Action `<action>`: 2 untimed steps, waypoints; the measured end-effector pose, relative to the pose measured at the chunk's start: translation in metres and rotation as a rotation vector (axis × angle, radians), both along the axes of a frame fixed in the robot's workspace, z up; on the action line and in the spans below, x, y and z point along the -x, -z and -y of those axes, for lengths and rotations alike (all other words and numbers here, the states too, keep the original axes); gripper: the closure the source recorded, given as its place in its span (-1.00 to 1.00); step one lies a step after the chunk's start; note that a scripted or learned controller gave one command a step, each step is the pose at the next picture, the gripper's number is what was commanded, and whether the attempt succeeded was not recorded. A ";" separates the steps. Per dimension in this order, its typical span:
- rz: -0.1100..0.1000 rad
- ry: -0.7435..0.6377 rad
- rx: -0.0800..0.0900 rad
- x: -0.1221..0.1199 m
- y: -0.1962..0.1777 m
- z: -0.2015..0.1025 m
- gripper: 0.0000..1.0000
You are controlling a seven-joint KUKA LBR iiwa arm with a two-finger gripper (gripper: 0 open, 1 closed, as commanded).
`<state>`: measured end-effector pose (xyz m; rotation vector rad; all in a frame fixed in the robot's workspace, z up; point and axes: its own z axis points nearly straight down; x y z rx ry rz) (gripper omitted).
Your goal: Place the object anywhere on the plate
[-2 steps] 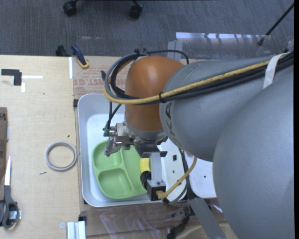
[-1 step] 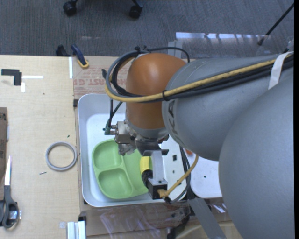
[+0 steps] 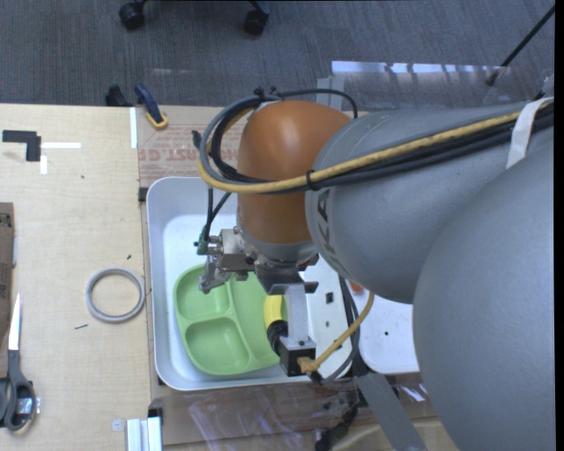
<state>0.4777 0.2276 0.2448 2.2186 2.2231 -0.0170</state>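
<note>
Placement stage, as judged from the layout: gripper (image 3: 212, 278) poised low over the upper compartment of the green divided plate (image 3: 220, 345), which lies in the left white bin (image 3: 162, 264). The wrist and its cabling hide the tool's tip, so whether it is open, closed or carrying anything cannot be told. A small yellow item (image 3: 274, 308) sits just beside the plate's right edge, under the wrist hardware; it is possibly the object to be placed, though it could equally be a fitting on the arm (image 3: 441, 220). If the object is in the grasp, the next move calls for a short descent and a release within the plate's rim. If it is the yellow item, it calls for a shift rightward and a fresh pick close to the bin wall, where clearance looks tight. Bench surface: pale wood to the left, bearing a ring of tape (image 3: 115, 293), a pair of scissors (image 3: 15, 392) at the lower left edge and a black L-shaped mark (image 3: 24, 141). A blue clamp (image 3: 152, 107) grips the bench's far edge. Beyond lies grey carpet (image 3: 352, 31) with chair castors (image 3: 132, 12).
</note>
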 end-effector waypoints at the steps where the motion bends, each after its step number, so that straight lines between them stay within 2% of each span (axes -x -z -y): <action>1: 0.000 0.000 0.000 0.000 0.000 0.000 -1.00; 2: 0.000 0.000 0.000 0.000 0.000 0.000 -1.00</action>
